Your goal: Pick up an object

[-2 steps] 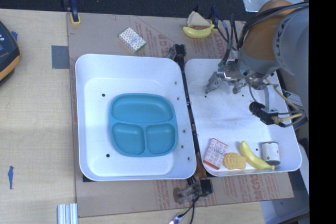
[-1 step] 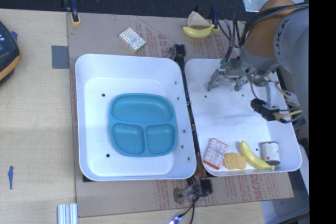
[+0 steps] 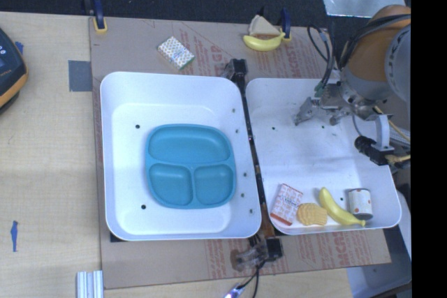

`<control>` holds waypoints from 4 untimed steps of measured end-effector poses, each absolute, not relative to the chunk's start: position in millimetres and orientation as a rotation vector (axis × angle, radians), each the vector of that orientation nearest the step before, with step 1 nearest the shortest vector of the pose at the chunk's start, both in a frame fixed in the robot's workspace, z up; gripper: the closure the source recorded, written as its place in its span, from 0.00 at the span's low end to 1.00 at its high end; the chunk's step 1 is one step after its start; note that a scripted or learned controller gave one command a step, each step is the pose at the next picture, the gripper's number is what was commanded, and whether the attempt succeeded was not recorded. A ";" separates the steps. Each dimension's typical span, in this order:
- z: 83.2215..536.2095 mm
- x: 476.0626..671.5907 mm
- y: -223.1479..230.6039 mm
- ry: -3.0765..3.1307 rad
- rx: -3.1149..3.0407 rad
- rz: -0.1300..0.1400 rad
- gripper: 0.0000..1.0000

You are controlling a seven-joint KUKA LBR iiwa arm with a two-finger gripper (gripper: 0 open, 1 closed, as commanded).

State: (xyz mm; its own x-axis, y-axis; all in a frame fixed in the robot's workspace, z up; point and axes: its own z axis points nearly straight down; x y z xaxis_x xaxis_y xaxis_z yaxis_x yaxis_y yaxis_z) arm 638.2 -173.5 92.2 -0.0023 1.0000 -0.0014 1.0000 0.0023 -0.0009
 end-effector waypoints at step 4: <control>91.4 475.6 -142.4 2.230 2.217 -0.004 0.00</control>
State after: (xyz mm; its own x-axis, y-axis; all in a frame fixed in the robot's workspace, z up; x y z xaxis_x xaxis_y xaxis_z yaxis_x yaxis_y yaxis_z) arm 475.6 -142.4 91.4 -0.0061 1.0000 0.0004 1.0000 0.0061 -0.0038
